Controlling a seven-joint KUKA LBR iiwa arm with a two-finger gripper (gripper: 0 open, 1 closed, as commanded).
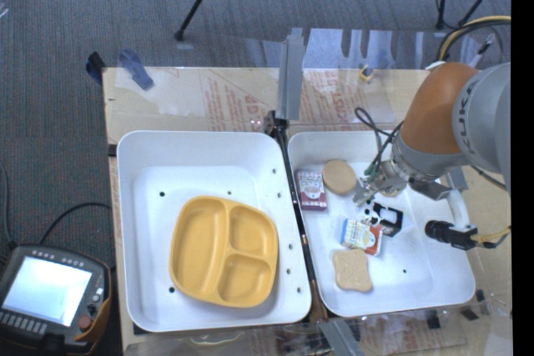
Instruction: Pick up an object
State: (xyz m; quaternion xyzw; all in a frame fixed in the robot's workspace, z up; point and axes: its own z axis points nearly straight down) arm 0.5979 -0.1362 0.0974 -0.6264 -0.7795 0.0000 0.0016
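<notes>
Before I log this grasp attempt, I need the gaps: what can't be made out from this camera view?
- Gripper: too small and cluttered to tell whether it is open, shut or holding anything.
- Small red packet: print too small to read.
- Blue and white packet: label blurred.
- Arm: cut off by the right edge.

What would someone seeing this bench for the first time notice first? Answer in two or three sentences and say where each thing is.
The yellow tray stands out most, lying alone in the left bin. Next comes the arm with its orange band, reaching in from the right over the right bin. Its gripper hangs above small items there: a red packet, a round biscuit and a slice of toast.
</notes>
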